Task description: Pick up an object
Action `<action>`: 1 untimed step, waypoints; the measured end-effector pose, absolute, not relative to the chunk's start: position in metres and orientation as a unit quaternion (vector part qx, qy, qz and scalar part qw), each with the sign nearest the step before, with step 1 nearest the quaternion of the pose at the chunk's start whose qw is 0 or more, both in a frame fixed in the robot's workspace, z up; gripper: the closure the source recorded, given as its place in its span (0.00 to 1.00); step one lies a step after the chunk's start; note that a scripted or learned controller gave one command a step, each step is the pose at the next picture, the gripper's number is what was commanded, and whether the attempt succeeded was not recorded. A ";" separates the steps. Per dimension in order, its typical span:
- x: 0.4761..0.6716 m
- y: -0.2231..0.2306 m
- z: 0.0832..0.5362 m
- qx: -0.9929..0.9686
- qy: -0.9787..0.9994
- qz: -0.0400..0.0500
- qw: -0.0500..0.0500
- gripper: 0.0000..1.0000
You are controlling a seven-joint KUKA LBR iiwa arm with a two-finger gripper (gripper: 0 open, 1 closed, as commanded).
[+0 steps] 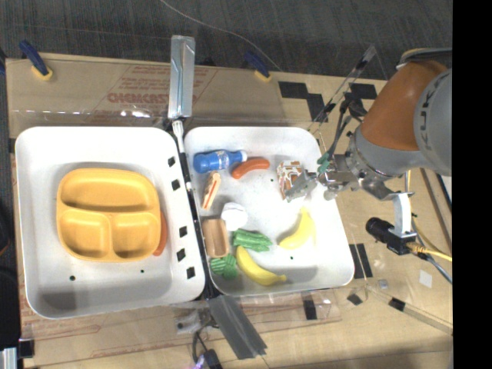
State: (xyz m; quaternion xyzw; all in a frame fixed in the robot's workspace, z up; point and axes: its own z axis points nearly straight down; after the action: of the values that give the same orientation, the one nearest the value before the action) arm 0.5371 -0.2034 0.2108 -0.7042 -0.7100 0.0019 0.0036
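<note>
Item: pick attempt, approach stage, judged from the present layout; no object is seen lifted clear of the right bin (327,271)

Pincer: the gripper (307,184) is carried low over the right-hand part of that bin, at the end of the grey arm with the orange band. How far it is opened cannot be told, and nothing can be made out as held by it

Nearest candidate: a small red-and-white patterned packet (290,177), lying immediately beside the pincer tip, on the side away from the arm; whether it is touched cannot be told

Other contents, relative to the pincer:
- yellow banana (300,231), just below it
- red sausage (250,167) and blue bottle (214,161), farther out beyond the packet
- second banana (257,267) and green pieces (252,240), below and farther out
- yellow divided tray (109,214), well apart, in the left bin (31,283)

Next move, as judged: a closing on the packet is called for, then a straight lift; a slip is to be feared if it is caught by an edge only
</note>
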 end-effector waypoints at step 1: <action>0.595 -0.204 0.105 -0.770 -0.638 0.001 0.001 0.00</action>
State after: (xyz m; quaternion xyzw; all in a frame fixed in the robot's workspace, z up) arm 0.5952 -0.2042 0.1050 -0.7701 -0.6379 0.0006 0.0011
